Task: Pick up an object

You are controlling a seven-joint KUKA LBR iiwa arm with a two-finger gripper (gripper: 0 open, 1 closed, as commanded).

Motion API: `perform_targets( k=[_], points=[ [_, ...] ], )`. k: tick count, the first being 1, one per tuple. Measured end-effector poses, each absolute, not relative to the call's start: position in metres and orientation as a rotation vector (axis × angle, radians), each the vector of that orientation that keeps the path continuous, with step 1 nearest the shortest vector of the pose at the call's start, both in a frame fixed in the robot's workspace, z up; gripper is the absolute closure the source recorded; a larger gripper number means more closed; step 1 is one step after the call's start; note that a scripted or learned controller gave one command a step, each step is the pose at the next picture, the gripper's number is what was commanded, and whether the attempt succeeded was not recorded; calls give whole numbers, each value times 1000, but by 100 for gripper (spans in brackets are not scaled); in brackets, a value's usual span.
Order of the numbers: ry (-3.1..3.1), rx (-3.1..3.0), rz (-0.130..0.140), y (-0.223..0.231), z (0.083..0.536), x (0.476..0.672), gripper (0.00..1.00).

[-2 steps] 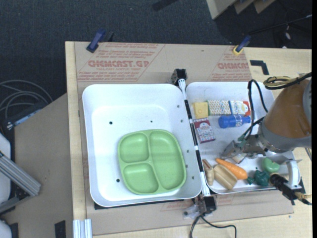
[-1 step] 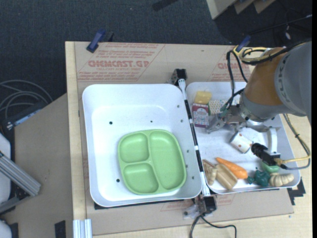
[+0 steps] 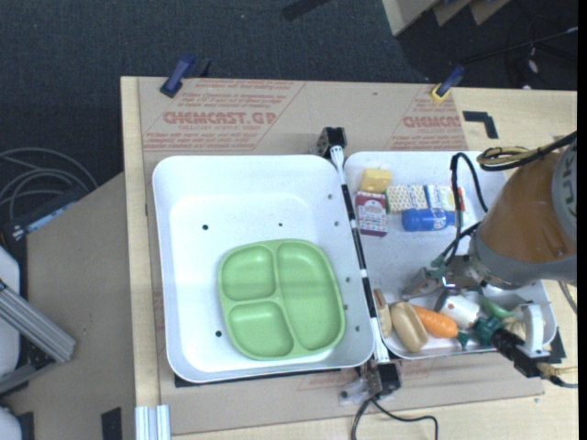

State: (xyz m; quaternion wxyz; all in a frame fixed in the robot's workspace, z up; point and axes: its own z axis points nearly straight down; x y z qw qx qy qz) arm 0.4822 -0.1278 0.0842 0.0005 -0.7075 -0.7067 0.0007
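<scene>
Hovering at the frame's lower right, the grey two-finger gripper (image 3: 447,280) sits just above the orange plastic carrot (image 3: 433,321) lying left-to-right; its grip I cannot tell.

You can read red lettering on the brown protective paper (image 3: 229,108) covering the bench top: "CHEMCAST G P" stands behind the left bin, with smaller lines above and below it too fine to make out. The same red print repeats behind the right bin (image 3: 431,117) (there it runs upside down and is partly cut off). The small red-and-white carton (image 3: 371,214) and the patterned packet (image 3: 419,196) in the right bin carry printing, but you cannot read it.
</scene>
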Motion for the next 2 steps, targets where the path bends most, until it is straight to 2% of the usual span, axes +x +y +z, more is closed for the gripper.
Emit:
perform_targets(
  k=[1, 2],
  points=[
    [-2223, -2220, -2, -92, 85, 558, 0],
    [-2218, -2220, 5, -114, 84, 632, 0]
  ],
)
